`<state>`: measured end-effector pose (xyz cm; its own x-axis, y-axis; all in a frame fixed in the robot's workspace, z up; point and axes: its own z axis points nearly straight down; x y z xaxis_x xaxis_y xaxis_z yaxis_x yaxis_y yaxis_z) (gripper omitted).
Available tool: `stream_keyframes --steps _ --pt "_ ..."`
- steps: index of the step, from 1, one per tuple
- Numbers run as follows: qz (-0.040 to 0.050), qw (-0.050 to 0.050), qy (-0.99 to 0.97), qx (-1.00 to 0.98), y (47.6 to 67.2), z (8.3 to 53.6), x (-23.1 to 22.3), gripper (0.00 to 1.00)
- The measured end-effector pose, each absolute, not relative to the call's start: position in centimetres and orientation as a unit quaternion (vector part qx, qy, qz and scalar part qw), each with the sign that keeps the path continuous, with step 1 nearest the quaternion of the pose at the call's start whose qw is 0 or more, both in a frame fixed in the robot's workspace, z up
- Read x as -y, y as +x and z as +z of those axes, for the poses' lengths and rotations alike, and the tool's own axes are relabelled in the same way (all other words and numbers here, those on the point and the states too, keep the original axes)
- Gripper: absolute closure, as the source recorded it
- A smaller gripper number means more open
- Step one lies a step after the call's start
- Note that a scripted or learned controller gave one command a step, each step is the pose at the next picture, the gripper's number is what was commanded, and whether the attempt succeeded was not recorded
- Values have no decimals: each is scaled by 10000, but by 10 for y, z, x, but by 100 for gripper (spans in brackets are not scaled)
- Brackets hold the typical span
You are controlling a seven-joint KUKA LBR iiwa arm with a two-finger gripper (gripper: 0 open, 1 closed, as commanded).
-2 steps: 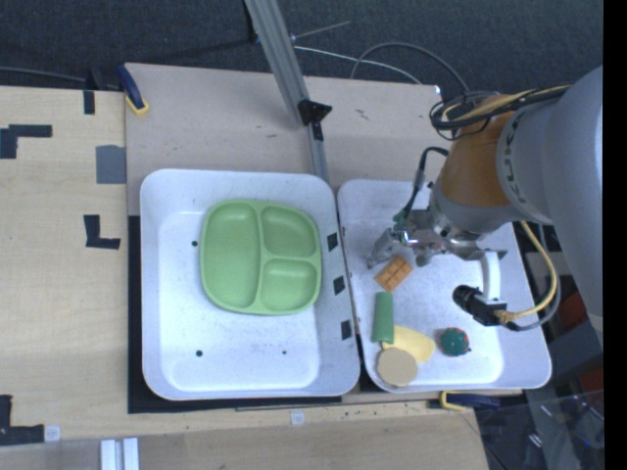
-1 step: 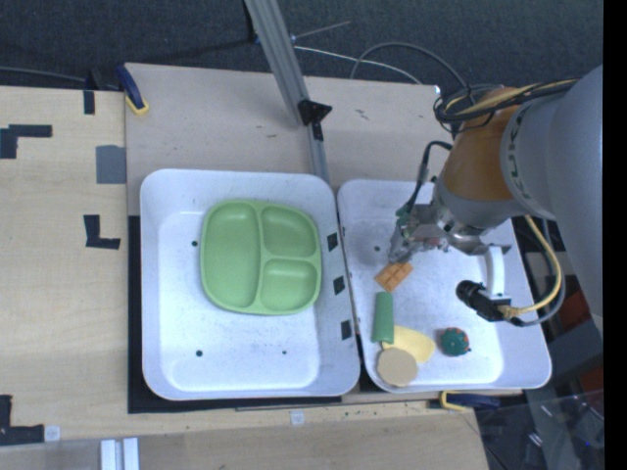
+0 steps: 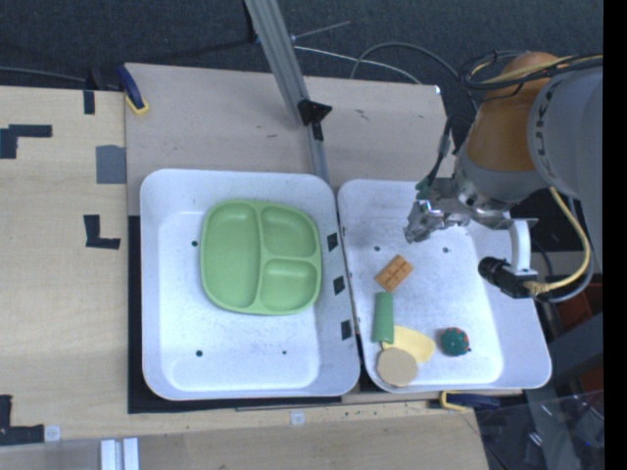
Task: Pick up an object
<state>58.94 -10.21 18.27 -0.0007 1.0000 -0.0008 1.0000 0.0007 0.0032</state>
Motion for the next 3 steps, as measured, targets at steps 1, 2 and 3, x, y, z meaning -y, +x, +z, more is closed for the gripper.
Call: stream_keyframes --steps 1,2,3 --pt "16 22 7063 -7079 587 245 99 100" --pt "4 3 7066 -7076 587 266 99 100" --pt "-5 -14 7049 -7094 582 249 42 100"
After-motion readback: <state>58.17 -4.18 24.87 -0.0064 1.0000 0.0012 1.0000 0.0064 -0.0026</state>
